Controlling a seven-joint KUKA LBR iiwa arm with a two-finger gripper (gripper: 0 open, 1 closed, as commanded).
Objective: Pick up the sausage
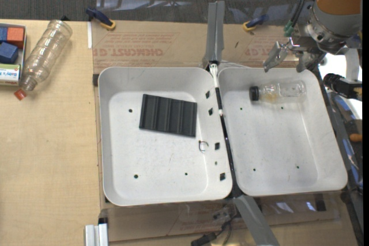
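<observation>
Mirrored "CHEMCAST GP" on cardboard sheet [144, 43]

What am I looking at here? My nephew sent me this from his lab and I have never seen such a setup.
This is one camera fixed above a workbench, looking down at a slant. The grey and orange machine at the upper right is a robot arm; its two-finger gripper hangs above the far edge of the right bin and holds nothing. Two shallow white bins sit side by side. The left bin contains a dark ribbed rectangular pad. The right bin holds a small clear bottle with a black cap, lying on its side. Left of the bins, on the bench, lie a larger clear plastic bottle and some coloured blocks.
</observation>
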